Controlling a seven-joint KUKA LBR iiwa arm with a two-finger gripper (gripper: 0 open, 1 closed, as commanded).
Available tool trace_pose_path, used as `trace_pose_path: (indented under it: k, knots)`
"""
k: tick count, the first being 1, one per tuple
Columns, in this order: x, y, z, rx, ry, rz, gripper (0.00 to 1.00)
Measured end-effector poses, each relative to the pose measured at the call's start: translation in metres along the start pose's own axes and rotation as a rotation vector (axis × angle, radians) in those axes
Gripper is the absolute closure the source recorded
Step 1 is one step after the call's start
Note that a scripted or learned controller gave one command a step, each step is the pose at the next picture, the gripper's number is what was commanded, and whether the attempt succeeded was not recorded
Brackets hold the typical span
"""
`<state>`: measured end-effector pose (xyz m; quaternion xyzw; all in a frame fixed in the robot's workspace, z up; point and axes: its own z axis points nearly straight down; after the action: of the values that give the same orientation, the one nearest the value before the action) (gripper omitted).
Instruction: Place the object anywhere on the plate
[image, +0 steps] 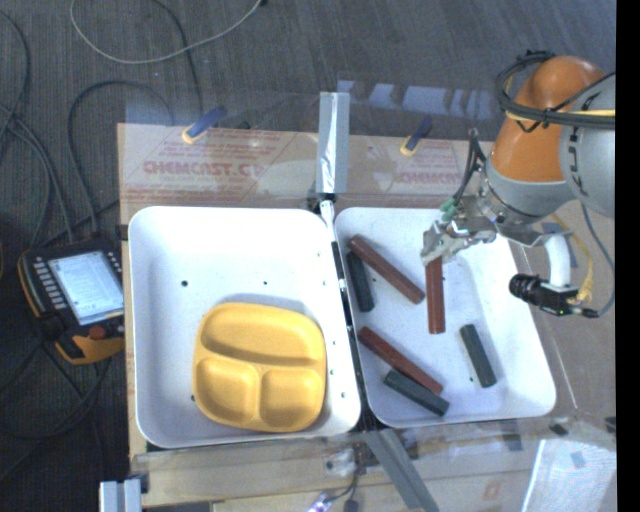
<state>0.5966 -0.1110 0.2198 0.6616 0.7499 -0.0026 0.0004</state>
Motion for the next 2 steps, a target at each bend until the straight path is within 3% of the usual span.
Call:
trace_pose_path:
  k: [1, 2]
  knots:
    - [0.088, -0.027, -0.009, 0.0, 0.004, -0.003, 1.0]
    - [0.173, -0.032, 0.032, 0.001, 0.004, -0.005, 1.0]
